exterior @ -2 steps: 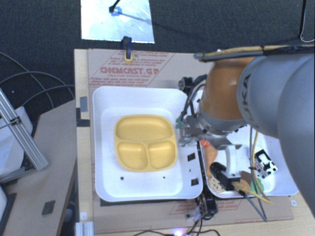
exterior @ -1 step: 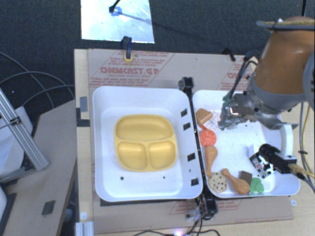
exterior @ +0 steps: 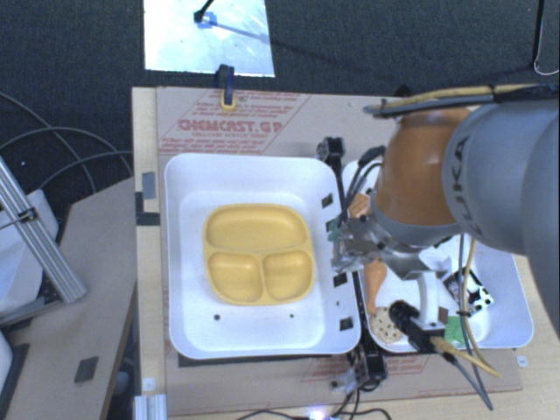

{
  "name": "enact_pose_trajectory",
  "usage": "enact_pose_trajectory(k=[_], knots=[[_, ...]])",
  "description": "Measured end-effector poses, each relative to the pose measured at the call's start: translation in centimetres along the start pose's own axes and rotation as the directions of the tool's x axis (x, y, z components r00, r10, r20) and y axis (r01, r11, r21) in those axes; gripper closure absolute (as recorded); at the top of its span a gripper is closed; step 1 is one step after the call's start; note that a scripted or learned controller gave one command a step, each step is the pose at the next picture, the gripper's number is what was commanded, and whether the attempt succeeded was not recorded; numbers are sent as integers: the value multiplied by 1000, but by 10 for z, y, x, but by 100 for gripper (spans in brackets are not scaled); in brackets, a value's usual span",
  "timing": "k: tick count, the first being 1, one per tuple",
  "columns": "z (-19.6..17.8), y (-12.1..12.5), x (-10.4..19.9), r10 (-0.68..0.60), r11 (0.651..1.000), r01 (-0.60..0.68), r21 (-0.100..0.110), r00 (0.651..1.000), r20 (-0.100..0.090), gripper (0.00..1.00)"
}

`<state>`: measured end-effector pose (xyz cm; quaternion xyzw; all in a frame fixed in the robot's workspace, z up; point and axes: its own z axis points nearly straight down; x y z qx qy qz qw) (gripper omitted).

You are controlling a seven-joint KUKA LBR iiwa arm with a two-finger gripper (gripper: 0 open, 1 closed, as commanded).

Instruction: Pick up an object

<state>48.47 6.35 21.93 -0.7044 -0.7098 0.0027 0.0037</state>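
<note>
In the camera view, the right bin (exterior: 516, 322) is being largely covered by the arm (exterior: 455, 182), and the gripper (exterior: 354, 248) is being lowered at that bin's left edge. Its state cannot be told. An orange carrot-like object (exterior: 374, 283) and a cookie (exterior: 383, 325) are being kept beneath it. A yellow divided tray (exterior: 259, 254) is being held by the left bin (exterior: 188, 191).
</note>
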Motion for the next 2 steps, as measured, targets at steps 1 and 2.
enact_pose_trajectory(k=[1, 2], knots=[[-36, 41, -79, 12, 1000, -12, -16, 1000, 5, 100], [5, 0, -27, 0, 1000, 0, -5, 1000, -1, 100]])
